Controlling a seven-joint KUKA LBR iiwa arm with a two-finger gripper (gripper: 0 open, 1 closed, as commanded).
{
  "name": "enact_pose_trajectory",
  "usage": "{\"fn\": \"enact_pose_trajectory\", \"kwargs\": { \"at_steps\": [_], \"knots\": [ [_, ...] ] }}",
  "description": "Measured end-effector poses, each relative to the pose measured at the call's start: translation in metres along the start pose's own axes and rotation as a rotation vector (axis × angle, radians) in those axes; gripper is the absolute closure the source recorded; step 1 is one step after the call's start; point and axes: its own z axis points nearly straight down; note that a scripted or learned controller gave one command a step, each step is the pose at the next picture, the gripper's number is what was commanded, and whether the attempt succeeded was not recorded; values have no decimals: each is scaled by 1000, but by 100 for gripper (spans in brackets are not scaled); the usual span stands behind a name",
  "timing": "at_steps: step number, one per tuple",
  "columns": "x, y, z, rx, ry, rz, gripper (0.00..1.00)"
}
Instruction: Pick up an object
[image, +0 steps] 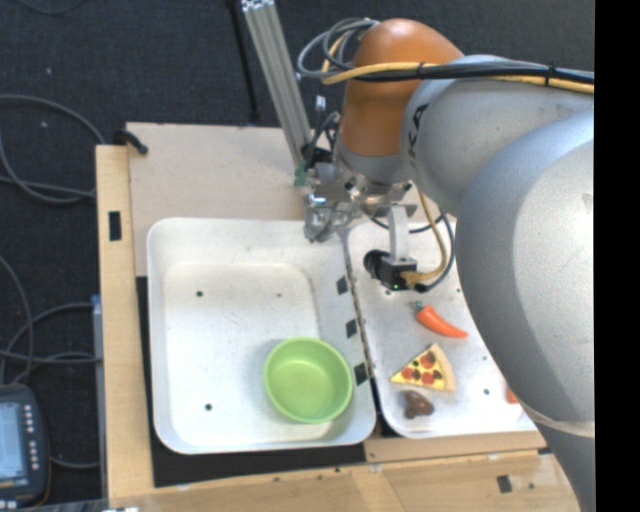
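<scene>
a green bowl (308, 378) sits upright, mouth up, in the bin (170, 300) on the view's left. it is well apart from the gripper (318, 228), toward the bench's near edge and almost straight below it in the view. an orange toy carrot (440, 321) with a green tip lies flat in the other bin (452, 408), below and to the right of the gripper. farther from the gripper the same way, a yellow pizza slice (425, 370) with red spots lies flat. a small brown lump (418, 404) lies just beyond the slice, farthest of all.
</scene>
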Motion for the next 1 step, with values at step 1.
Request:
{"fn": "enact_pose_trajectory", "kwargs": {
  "at_steps": [1],
  "knots": [
    [-4,0,-1,1,-4,2,0]
  ]
}}
